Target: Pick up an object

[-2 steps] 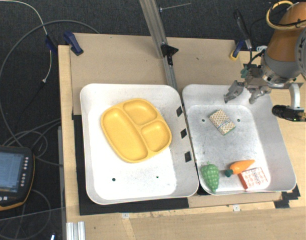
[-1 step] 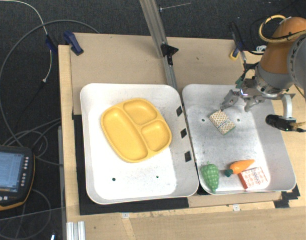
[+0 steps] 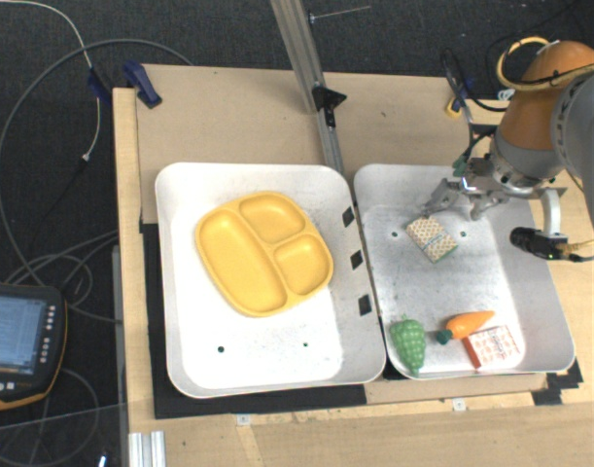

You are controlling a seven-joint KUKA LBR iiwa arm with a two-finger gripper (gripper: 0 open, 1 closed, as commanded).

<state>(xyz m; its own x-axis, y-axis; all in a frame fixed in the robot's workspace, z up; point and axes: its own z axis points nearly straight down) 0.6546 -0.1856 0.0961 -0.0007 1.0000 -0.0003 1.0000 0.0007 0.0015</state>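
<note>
My gripper (image 3: 462,200) hovers over the far part of the right bin (image 3: 530,290), its fingers spread apart with nothing between them. Just below and left of it lies a small patterned beige block (image 3: 431,238), apart from the fingertips. Near the bin's front edge sit a green bumpy toy (image 3: 408,344), an orange carrot toy (image 3: 466,325) and a red-and-white packet (image 3: 493,345). The left bin (image 3: 180,290) holds a yellow divided plate (image 3: 264,252).
A slanted metal pole (image 3: 306,56) comes down to the gap between the bins. Black clips (image 3: 358,261) line the left bin's right rim. Cables and a tablet (image 3: 19,339) lie off the bench at the left.
</note>
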